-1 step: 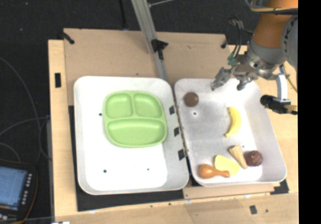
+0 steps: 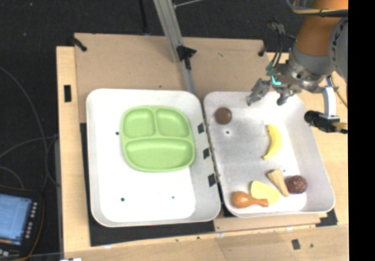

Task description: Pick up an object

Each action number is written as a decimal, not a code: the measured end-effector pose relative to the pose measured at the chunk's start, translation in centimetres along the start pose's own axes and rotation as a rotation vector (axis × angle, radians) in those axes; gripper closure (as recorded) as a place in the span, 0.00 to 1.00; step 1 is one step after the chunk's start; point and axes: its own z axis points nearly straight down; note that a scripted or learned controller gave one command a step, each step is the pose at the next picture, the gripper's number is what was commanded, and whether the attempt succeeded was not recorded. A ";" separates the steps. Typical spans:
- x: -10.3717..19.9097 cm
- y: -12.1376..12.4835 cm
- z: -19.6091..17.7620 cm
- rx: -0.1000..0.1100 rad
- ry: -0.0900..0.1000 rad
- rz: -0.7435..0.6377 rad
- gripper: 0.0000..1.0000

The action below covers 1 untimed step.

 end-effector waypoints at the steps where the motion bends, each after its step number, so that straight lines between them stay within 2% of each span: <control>1: -0.1 0.4 4.2 0.003 0.000 -0.001 0.00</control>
